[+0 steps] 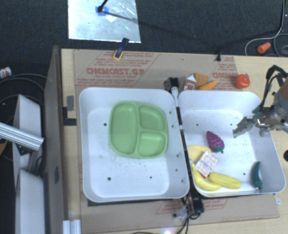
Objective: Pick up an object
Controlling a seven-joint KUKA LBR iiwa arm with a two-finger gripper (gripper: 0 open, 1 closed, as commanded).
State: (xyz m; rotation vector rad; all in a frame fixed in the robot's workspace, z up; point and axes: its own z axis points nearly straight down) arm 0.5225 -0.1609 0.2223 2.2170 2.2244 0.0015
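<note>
The right white bin (231, 104) holds a purple bunch of grapes (215, 141), a yellow banana (202, 179), a yellow corn cob (225, 181), a small red-and-white packet (206, 164) lying on the banana, and a dark green vegetable (256, 174) in the near right corner. My gripper (250, 126) reaches in over the bin's right side. It hangs to the right of the grapes and a little farther back, apart from them. I see nothing held in it.
A green divided plate (138, 129) lies in the left white bin (92, 145). On the cardboard behind the bins are an orange toy (205, 84) and a red ball-like toy (241, 81). Cables run along the floor at the left and at the far right.
</note>
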